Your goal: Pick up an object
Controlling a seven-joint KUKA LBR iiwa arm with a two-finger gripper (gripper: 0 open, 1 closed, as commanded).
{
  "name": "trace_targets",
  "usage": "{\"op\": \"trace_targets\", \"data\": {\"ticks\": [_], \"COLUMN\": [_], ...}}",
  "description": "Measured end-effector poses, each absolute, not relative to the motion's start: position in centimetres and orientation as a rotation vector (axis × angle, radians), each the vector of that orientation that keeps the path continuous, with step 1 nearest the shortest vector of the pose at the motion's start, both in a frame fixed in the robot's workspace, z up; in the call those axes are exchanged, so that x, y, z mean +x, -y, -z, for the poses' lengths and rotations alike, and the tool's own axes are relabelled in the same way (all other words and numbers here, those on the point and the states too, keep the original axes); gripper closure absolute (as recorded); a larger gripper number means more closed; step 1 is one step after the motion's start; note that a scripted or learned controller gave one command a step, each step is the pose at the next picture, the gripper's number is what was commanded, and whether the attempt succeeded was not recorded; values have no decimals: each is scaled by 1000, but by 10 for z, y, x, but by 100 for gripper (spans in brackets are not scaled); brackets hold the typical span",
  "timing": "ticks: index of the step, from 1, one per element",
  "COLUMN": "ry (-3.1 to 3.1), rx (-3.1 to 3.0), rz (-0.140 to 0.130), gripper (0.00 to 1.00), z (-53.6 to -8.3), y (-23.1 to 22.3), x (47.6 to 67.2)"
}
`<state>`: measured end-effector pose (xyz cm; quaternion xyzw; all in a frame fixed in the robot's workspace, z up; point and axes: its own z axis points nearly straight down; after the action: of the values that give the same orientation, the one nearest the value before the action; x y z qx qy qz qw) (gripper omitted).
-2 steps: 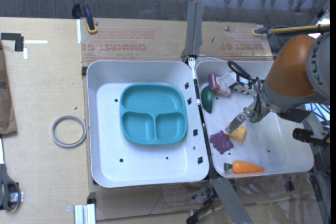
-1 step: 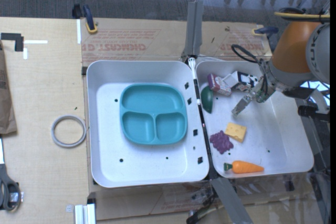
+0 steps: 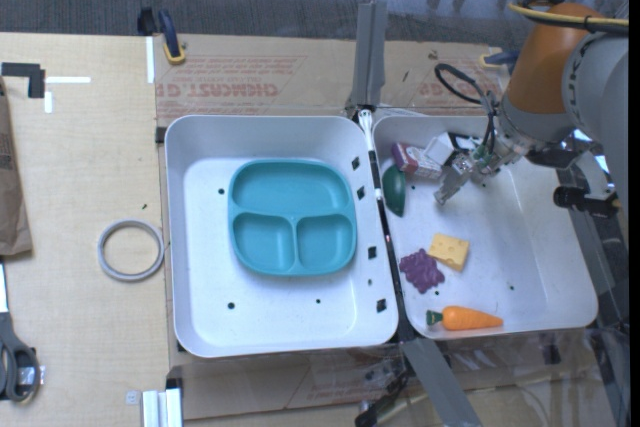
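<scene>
White right bin (image 3: 540,255) has the jaws (image 3: 452,185) hovering slightly parted, gripping nothing, above cheese (image 3: 449,251).

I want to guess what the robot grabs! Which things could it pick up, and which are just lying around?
For the job, in the right bin:
yellow cheese wedge
orange toy carrot
purple grape bunch
dark green vegetable
gripper

Just lying about:
teal divided plate
grey tape ring
scissors
</scene>
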<state>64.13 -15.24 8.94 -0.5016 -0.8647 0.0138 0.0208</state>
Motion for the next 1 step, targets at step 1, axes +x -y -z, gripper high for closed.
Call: {"op": "trace_targets", "data": {"ticks": [1], "ry": [2714], "rx": [-1584], "rz": [0], "gripper": [0], "z": [-92], "y": [101], "x": [609]}}
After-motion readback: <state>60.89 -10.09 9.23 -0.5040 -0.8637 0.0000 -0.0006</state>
